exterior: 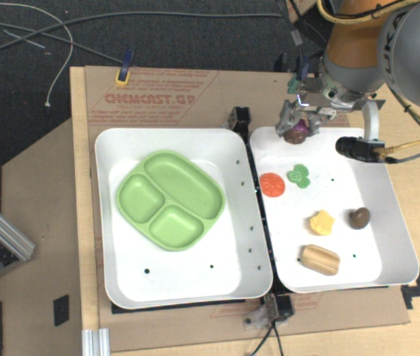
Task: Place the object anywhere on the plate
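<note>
A light green plate with three compartments lies in the left bin, nothing on it. My gripper hangs over the far left corner of the right bin, just right of the divider between the bins. It is shut on a small dark purple object, which shows between the fingers and looks lifted a little above the bin floor. The plate lies well to the left and nearer the camera.
The right bin holds an orange-red disc, a small green piece, a yellow chunk, a brown ball and a tan loaf-shaped piece. A black clamp sits at the bins' far junction.
</note>
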`<move>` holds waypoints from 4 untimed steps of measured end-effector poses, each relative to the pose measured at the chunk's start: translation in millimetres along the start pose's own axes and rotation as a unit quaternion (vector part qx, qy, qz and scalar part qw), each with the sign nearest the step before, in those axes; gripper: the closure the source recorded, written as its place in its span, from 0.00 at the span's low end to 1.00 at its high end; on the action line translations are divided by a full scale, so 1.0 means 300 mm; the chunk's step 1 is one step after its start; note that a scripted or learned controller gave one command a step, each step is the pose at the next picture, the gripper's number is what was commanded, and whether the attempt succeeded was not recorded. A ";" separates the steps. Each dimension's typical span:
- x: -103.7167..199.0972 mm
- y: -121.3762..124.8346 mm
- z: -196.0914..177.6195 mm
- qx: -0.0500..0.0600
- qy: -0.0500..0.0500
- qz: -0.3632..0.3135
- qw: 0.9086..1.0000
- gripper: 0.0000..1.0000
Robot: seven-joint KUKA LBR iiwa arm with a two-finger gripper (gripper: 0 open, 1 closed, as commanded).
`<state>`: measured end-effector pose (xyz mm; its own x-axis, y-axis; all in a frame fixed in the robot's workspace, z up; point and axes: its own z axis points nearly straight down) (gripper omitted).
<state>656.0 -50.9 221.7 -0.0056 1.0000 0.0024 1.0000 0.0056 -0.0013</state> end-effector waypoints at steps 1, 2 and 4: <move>0.169 -0.018 -0.038 -0.001 0.000 0.000 1.000 1.00; 0.331 -0.035 -0.002 0.001 0.000 0.000 1.000 1.00; 0.697 -0.085 0.039 0.000 0.000 0.000 1.000 1.00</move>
<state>629.2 158.1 210.6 -0.0050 1.0000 0.0015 1.0000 0.0050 -0.0010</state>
